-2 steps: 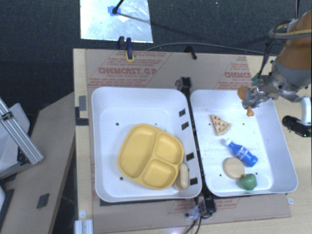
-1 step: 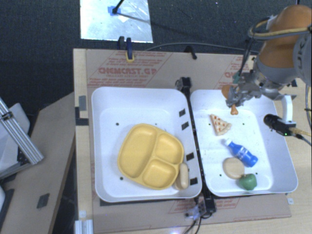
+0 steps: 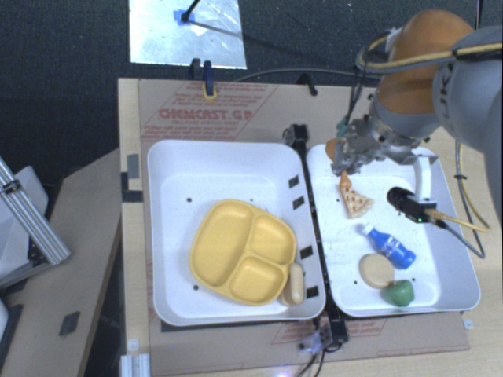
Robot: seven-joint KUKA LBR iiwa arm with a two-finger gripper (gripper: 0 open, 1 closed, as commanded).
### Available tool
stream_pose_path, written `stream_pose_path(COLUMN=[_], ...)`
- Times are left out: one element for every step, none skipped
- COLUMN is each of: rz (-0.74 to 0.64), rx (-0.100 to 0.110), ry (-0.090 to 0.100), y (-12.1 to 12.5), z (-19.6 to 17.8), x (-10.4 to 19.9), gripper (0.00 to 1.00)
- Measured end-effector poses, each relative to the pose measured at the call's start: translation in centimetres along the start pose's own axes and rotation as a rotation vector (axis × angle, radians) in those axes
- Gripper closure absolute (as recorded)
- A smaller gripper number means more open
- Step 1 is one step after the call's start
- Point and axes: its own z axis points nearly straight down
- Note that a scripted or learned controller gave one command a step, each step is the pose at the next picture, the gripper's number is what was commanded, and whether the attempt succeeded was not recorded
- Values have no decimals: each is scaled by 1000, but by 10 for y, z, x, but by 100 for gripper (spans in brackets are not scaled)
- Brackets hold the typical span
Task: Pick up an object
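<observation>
Up in the right bin [image 3: 464, 289] we see the gripper [image 3: 346, 166] just above the pizza slice [image 3: 354, 199]; we cannot tell its grip.

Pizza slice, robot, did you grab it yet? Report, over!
Gripper low over right bin, just above pizza slice. Slice flat on bin floor, not lifted. Blue bottle close by, not blocking.

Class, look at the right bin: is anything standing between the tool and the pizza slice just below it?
Nothing visible does. The tool hangs at the top of the right bin, directly above the pizza slice. The blue bottle, tan disc and green fruit lie further down, clear of that path.
</observation>
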Motion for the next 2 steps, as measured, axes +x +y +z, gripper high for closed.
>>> stream_pose_path(rz=[1,0], rx=[0,1], ry=[-1,0], y=[1,-7], z=[-4,-1], x=[45,104], gripper=[100,100])
